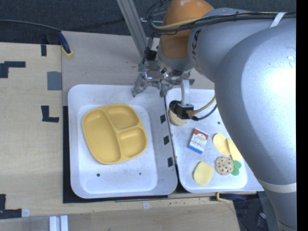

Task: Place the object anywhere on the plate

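A yellow three-compartment plate (114, 133) lies in the left white bin (86, 177) with nothing on it. My gripper (151, 88) hovers over the far edge of the bins, just beyond the plate's far right corner. It is open, its two fingers (138, 88) spread, and nothing shows between them. The right bin (211, 186) holds the loose objects: a cream and brown doughnut-like piece (178, 114), a small blue, red and white box (198, 141), a chocolate-chip cookie (224, 165) and yellow food pieces (203, 173).
The big grey arm (255, 81) covers the right bin's far right side. A metal post (131, 18) leans behind the gripper. A cable (202, 110) loops over the right bin near the doughnut-like piece. Wooden bench surface (29, 129) lies to the left.
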`<state>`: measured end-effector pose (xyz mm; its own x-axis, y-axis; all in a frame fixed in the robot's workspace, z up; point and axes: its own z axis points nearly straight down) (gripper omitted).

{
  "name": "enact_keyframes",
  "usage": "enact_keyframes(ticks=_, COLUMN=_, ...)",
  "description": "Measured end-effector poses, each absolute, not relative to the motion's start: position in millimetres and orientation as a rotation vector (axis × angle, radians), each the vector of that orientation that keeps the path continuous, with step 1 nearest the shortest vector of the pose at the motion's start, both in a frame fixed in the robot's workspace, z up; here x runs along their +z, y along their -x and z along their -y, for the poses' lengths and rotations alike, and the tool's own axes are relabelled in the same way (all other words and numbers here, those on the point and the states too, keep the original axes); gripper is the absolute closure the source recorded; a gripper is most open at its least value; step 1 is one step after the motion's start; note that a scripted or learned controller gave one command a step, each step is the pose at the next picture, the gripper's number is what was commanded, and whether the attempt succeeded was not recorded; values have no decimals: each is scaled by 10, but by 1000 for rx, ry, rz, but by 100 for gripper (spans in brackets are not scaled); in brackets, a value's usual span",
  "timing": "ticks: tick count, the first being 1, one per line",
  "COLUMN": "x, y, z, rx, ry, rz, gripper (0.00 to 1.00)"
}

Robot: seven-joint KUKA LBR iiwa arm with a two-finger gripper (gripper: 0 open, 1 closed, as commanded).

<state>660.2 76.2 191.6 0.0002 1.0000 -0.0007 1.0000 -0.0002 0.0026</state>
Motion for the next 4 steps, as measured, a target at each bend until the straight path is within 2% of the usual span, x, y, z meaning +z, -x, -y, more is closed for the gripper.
enact_keyframes(ticks=1, x=2490, y=-6644, z=-1028, rx=7, ry=-2215, rz=-2225, gripper=0)
enact_keyframes(ticks=2, x=1111, y=-6765, z=-1318, rx=-2, ry=-2220, rz=-2222, gripper=0)
enact_keyframes(ticks=3, x=1010, y=-6559, z=-1490, rx=35, ry=-2209, rz=-2207, gripper=0)
enact_keyframes(ticks=4, x=917, y=-6766, z=-1380, rx=-2, ry=-2221, rz=-2224, gripper=0)
